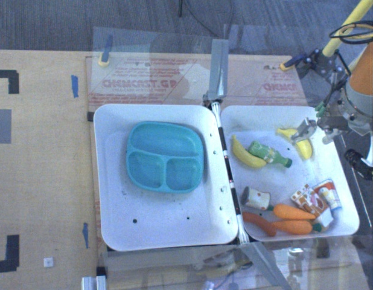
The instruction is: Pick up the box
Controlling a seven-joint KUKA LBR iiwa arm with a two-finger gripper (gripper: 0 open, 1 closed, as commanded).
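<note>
— Far left? 
— Bare wooden desk (41, 180), marked with black squares and bits of blue tape.

— Next along? 
— Left white bin (108, 222), carrying a teal divided plate (165, 157) with three compartments, lying flat towards the bin's upper half.

— Past the divider? 
— Right white bin (349, 219), touching the left one along the middle edge. Inside, nearest the divider: a yellow banana (245, 154), with a green bottle (268, 153) lying on its side just beside it, touching or nearly so. Below those, a small white cup (256, 197) tipped over, then two orange carrots (286, 219) along the lower edge.

— And the box? 
— Small printed box (309, 199), red, white and orange, lying flat in the lower right part of the right bin, just above the carrots. Beside it a white tube (329, 197) with a red label. Untouched by anything metal.

— The claw? 
— Upper right of the right bin, claw (309, 129) low over a small yellow item (303, 147), well apart from the box. Fingers: cannot tell whether spread or pressed together. Nothing visibly pinched.
</note>
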